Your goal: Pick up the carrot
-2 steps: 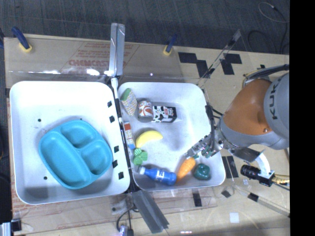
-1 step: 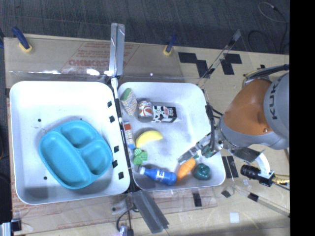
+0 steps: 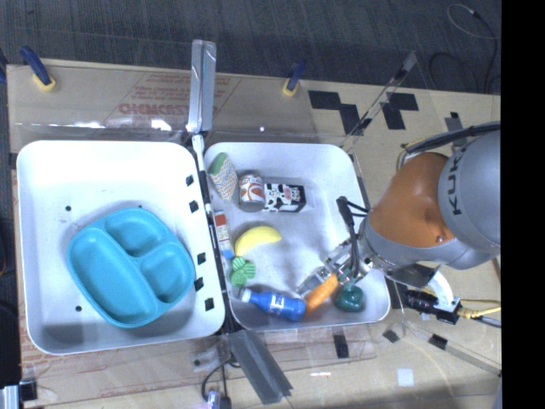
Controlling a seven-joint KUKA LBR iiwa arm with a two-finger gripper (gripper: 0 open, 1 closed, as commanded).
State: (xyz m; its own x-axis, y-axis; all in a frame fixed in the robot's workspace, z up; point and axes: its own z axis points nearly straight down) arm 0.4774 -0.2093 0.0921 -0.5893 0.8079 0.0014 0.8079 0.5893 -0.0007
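Both white bins (image 3: 34, 228) look like smooth, slightly glossy plastic. The blue divided tray (image 3: 128, 267) at nine o'clock is matt plastic. The carrot (image 3: 322, 292) looks smooth and plasticky; the counter (image 3: 255, 92) resembles matt brown cardboard.

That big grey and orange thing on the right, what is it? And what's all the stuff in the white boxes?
It is a robot arm. A computer program moves it. The picture comes from one camera fixed above the bench, looking down at a slant, and the arm reaches in from the right.

At the end of the arm is its tool, a little hand with two fingers. It is down in the right bin, right by the carrot, which the robot is meant to pick up. I cannot tell from here if the tool is gripping the carrot.

Also in that bin: a blue bottle, a banana, a can, a black-and-white carton, and a dark green toy next to the carrot.

The left bin holds a blue plate with three sections.
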